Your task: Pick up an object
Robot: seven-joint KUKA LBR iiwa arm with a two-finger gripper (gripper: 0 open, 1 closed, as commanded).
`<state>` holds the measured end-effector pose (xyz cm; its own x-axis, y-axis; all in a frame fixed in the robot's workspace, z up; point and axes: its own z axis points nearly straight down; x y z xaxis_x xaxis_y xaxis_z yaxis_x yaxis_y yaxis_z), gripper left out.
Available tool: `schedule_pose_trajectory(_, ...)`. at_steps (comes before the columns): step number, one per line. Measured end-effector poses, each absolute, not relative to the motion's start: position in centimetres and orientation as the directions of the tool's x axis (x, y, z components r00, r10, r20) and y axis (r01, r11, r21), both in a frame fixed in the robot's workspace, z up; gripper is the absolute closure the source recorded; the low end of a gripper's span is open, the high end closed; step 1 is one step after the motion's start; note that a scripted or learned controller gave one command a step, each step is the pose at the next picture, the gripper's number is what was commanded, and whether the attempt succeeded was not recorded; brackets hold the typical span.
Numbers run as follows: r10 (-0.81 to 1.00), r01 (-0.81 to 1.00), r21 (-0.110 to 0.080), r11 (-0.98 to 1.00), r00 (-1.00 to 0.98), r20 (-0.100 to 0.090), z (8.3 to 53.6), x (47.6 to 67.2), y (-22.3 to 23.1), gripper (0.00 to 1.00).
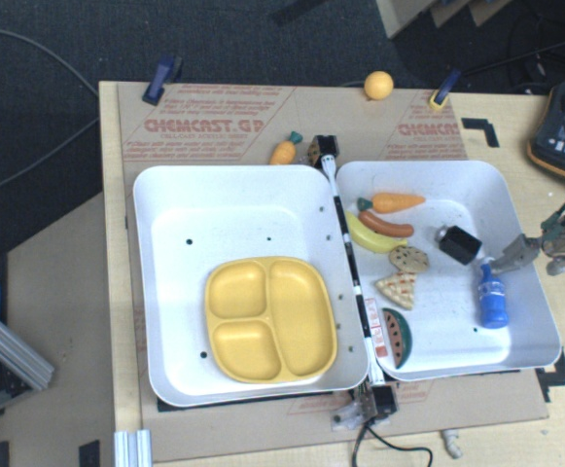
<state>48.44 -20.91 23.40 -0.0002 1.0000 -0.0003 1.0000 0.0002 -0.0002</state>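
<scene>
The right white bin holds several toys. An orange carrot lies at the back, with a hot dog and a yellow banana just in front of it. Nearer the front are a cookie, a pizza slice and a watermelon slice. A black block sits mid-bin. A blue bottle lies toward the right wall. My gripper hangs over the bin's right rim, just above and right of the blue bottle, with nothing seen in it.
The left white bin holds a yellow divided plate. Behind the bins lie an orange ball, a small orange toy and two blue clamps. A dark object sits at the far right.
</scene>
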Motion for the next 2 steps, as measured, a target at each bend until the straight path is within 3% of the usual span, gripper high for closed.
schedule_pose_trajectory(1, 1.0, 1.0, -0.003, 0.002, -0.002, 0.002, 16.9, 51.2, -15.8, 0.0)
schedule_pose_trajectory(2, 1.0, 1.0, -0.002, 0.002, -0.002, 0.002, 11.0, 55.7, -9.2, 0.0)
